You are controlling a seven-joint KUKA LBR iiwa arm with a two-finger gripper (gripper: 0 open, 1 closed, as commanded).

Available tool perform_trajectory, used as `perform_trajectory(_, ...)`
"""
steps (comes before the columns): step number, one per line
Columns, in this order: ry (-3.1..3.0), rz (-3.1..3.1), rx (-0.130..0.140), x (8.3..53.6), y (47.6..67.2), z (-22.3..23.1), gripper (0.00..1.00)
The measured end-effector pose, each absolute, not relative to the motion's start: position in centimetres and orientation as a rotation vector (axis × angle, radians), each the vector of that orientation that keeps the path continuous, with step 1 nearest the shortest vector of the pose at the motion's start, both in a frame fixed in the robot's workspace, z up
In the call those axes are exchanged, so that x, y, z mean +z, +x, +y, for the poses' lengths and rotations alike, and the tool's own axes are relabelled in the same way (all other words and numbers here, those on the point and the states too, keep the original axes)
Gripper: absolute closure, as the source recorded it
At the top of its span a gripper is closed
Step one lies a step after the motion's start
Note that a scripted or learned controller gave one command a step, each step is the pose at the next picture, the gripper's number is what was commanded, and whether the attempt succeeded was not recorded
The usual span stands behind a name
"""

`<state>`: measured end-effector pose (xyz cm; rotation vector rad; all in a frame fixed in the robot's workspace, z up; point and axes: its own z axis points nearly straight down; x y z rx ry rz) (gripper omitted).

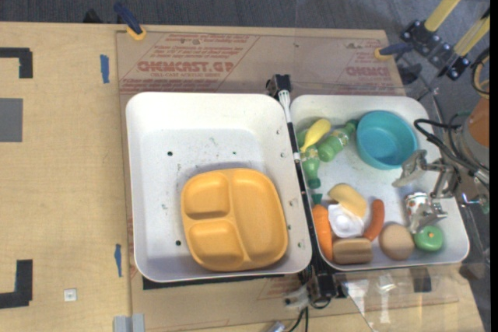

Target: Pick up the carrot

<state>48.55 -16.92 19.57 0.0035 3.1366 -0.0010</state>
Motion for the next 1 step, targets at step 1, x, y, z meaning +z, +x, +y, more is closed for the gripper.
perform_trajectory(1, 0.213, 3.111, 0.0, 10.22, 48.66, -10.06, 0.0)
